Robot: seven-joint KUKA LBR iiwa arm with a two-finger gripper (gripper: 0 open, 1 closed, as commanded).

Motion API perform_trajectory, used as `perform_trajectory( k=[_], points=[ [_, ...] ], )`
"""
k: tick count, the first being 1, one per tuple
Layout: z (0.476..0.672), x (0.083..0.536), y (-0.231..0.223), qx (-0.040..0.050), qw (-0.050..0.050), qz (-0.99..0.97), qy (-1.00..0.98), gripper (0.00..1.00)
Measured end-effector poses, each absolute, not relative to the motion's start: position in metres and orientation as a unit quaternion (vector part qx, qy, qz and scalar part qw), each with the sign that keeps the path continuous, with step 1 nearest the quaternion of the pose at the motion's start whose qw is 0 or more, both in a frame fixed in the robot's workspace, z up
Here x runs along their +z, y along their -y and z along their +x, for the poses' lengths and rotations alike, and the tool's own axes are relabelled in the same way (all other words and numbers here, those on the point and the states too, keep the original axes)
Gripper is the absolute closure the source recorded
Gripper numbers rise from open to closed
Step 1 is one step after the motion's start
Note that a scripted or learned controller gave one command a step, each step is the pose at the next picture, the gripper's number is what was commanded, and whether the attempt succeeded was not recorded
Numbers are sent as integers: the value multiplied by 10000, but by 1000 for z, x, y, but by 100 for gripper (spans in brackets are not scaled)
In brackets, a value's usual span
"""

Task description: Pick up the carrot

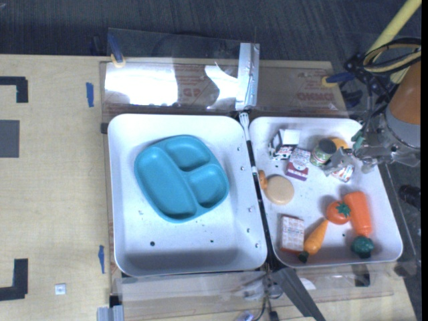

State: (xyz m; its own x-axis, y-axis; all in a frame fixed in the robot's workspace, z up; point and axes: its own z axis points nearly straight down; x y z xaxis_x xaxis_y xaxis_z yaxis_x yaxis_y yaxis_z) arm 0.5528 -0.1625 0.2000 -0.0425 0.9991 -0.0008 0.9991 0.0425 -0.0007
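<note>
A thick orange carrot with a dark green top lies at the right side of the right bin, its green end toward the front edge. A thinner orange carrot-shaped piece lies to its left, tilted, with a dark tip at the front. Between them sits a round orange fruit with a green stem. My gripper hangs over the bin's far right part, beside a small can, well behind the thick carrot and apart from it.
The right bin also holds a white box, a small packet, a red-and-white item, a beige bun and a cracker pack. A blue divided plate lies in the left bin.
</note>
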Motion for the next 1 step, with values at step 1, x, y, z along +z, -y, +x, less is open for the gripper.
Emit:
perform_trajectory(
  k=[1],
  points=[
    [516, 158, 186, -6, -15, 6337, -7736, 0]
  ],
)
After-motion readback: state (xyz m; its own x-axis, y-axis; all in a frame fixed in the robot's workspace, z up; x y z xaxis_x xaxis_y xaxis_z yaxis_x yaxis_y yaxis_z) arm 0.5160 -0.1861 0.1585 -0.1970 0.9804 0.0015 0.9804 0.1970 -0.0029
